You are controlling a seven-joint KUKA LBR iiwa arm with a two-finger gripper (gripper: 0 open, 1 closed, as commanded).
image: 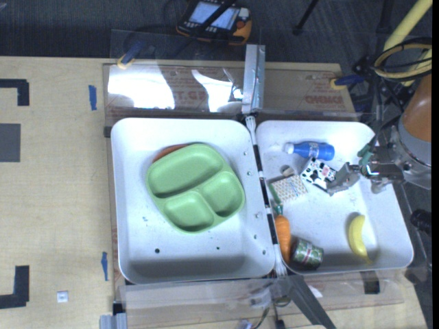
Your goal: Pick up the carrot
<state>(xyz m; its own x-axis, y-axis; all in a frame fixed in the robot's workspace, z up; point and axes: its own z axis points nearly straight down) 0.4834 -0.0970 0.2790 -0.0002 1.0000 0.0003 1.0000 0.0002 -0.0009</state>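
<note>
The carrot (282, 230) is a small orange piece lying against the left wall of the right bin (391, 204), near the front. A green can (306, 253) lies right beside it, touching or nearly touching its front end. My gripper (341, 178) hangs over the middle right of the right bin, well to the right of and behind the carrot, next to a black-and-white patterned box (317, 173). Nothing is visibly held.
Also in the right bin are a blue bottle (310, 150) at the back, a grey mesh packet (288, 187) just behind the carrot and a banana (357, 235) at the front right. A green divided plate (196, 186) lies in the left bin (130, 204).
</note>
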